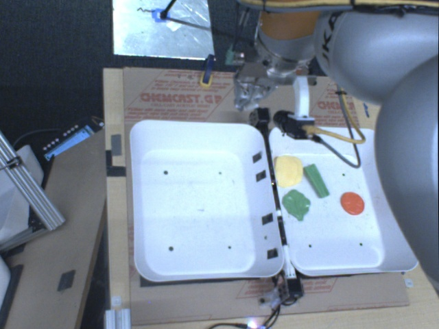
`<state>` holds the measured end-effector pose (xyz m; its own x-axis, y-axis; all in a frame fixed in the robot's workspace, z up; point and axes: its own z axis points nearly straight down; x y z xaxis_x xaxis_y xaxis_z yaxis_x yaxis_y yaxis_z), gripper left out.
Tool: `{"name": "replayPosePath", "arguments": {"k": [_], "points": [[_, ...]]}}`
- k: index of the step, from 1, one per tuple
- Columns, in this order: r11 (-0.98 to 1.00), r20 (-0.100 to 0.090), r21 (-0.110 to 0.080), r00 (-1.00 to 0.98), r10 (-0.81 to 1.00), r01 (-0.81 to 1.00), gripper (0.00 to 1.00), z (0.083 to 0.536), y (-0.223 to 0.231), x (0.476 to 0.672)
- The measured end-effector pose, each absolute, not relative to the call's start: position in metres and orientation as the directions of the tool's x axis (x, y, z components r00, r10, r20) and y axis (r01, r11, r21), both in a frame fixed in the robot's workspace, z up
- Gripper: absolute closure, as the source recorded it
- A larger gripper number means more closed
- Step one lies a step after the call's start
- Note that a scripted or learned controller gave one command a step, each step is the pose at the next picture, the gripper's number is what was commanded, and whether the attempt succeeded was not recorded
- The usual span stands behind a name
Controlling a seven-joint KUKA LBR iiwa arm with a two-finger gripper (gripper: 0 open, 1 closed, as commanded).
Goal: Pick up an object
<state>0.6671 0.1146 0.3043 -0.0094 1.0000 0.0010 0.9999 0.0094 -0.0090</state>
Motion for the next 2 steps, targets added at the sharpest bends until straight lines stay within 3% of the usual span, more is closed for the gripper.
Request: {"name": "replayPosePath", "arguments": {"k": [1, 2], "points": [[0.011, 0.004, 0.006, -0.011, 1.0, 1.0, 1.0, 0.353, 0.187, 0.668], [0.006, 0.002, 0.003, -0.006, 1.0, 1.0, 1.0, 0.372, 0.206, 0.669]]}}
